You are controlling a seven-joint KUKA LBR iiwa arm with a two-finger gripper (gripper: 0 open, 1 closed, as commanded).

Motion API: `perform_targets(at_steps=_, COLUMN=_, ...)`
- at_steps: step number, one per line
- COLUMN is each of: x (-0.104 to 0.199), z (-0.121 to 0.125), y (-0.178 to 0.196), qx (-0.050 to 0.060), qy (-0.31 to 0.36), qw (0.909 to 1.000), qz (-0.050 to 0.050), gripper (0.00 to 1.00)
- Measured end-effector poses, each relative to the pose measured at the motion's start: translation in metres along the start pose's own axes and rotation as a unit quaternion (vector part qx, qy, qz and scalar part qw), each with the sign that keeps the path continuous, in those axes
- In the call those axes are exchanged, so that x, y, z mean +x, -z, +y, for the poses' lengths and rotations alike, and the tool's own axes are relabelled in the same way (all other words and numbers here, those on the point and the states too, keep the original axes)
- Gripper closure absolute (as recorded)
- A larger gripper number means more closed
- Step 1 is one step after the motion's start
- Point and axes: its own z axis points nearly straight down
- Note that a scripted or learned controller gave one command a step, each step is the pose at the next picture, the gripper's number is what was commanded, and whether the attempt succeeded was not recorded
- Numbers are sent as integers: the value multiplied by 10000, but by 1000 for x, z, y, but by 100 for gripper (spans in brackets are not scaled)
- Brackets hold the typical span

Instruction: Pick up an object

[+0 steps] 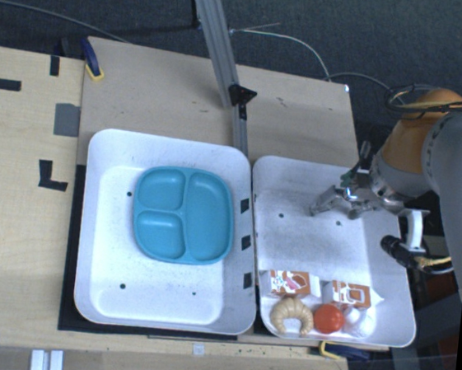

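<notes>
Small toy foods — a tan croissant (292,315) and red tomato (328,318) — are bunched at the right white bin's (309,230) near edge, well apart from the splayed, empty metal gripper (343,200); one piece should be centred between its fingers before closing.

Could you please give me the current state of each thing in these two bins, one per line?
Teal three-compartment plastic plate: flat in the left white bin, compartments bare.
Tan toy croissant: lying at the right white bin near edge.
Red toy tomato: beside the croissant.
Gripper: above the right bin's far end, holding nothing.
</notes>
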Motion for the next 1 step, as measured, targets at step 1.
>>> perform_targets(at_steps=1, x=0, z=1, y=12, qx=-9, qy=8, qw=10000, qz=-6, gripper=100)
